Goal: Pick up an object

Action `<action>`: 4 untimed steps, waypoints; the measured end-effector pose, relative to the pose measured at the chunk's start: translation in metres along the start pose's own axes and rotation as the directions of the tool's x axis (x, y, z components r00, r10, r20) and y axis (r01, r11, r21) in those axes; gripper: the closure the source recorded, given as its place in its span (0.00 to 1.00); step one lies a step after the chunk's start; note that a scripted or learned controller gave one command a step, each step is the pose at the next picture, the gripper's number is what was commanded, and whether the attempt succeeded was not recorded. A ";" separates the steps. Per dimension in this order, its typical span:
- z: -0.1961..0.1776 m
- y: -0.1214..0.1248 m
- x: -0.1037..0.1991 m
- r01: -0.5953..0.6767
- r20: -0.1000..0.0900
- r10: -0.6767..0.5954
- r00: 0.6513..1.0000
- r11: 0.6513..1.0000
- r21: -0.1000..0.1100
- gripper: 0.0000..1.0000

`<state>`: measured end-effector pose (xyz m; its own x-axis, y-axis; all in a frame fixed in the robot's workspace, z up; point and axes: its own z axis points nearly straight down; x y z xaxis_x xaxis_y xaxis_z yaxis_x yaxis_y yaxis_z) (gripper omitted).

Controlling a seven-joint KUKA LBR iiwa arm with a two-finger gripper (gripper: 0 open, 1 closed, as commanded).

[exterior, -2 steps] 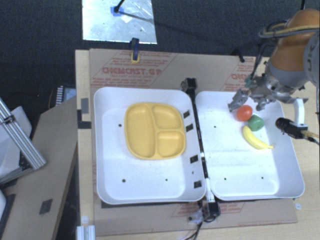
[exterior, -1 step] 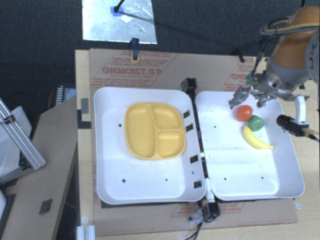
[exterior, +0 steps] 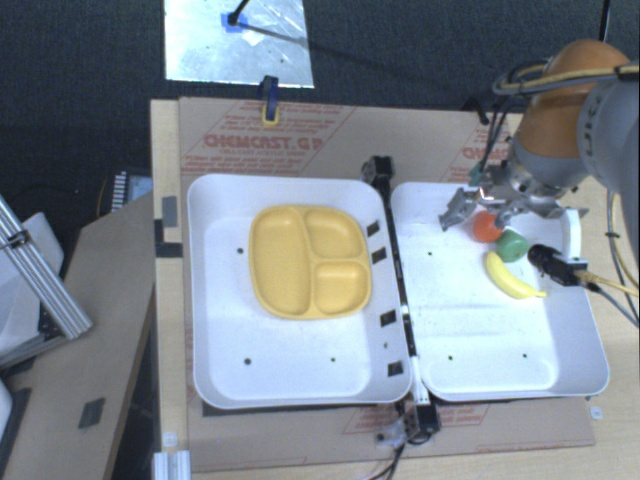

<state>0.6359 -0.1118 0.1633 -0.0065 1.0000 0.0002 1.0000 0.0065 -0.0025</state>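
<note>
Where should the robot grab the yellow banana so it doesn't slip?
Probably at the middle of the banana, coming straight down from above. It lies flat in the right bin, curved, running from upper left to lower right, so the jaws should close across its narrow width. The green ball sits close by its upper end, so gripping mid-length avoids bumping it.
</note>
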 end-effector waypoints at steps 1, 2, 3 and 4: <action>0.063 -0.001 0.003 -0.002 0.000 0.002 1.000 1.000 0.001 0.00; 0.079 0.000 0.004 -0.003 0.000 0.003 1.000 1.000 -0.002 0.00; 0.067 0.001 0.004 -0.002 0.001 0.002 1.000 1.000 -0.007 1.00; 0.004 -0.003 0.003 -0.004 0.001 0.004 1.000 1.000 -0.010 1.00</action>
<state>0.6328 -0.1084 0.1593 -0.0023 1.0000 -0.0010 1.0000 0.0024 0.0073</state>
